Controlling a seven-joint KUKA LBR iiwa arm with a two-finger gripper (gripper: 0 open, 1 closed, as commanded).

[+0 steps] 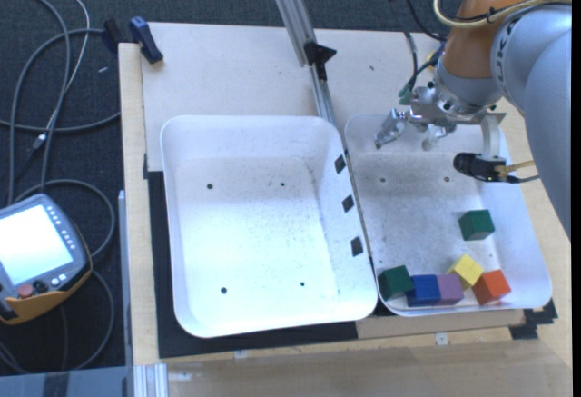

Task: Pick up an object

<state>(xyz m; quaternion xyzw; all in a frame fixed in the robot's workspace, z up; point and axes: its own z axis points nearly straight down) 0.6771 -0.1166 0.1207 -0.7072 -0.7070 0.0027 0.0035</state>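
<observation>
Fig. Overhead slant view of desk w/ two white bins side by side. The claw is seen at the far end of the right bin, hanging above bare bin floor; its fingers appear spread, w/ nothing between them.

Candidate objs. are clustered at the near right of the right bin: a dark green block lies alone, apart from the rest; nearer the rim a row is formed by a green cube, blue cube, purple cube, yellow cube and orange cube, most touching or just beside one another. The left bin is shown at left.

Key relation: all blocks lie toward the near side and mostly to the right of the claw, well apart from it. The dark green block is judged the nearest and least crowded target; approx. cubic, so no long axis is to be matched. The packed row is judged harder, since little finger room is left betw. neighbours.
</observation>
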